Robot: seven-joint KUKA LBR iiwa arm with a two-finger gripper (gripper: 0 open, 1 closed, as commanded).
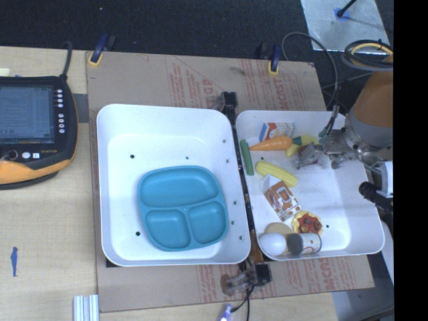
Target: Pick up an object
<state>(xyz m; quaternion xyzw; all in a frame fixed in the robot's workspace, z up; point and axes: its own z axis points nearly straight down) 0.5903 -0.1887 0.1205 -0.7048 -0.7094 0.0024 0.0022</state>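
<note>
Left white bin (pixel 114 179) holding a blue divided plate (pixel 182 207), right white bin (pixel 348 233) cluttered with carrot (pixel 271 144), banana (pixel 276 173), egg (pixel 273 243), gripper (pixel 309 155) low at upper right, grip state unclear.

- Both white bins (pixel 167 122) look like smooth, slightly glossy moulded plastic.
- The blue divided tray (pixel 182 206) is smooth plastic with a soft sheen.
- The sheet (pixel 200 79) under the bins is matt brown cardboard with red print.
- The bench (pixel 47 246) shows a pale wood-grain finish.
- The gripper (pixel 309 154) looks like dull grey metal.
- The yellow banana (pixel 276 172) is shiny toy plastic.
</note>
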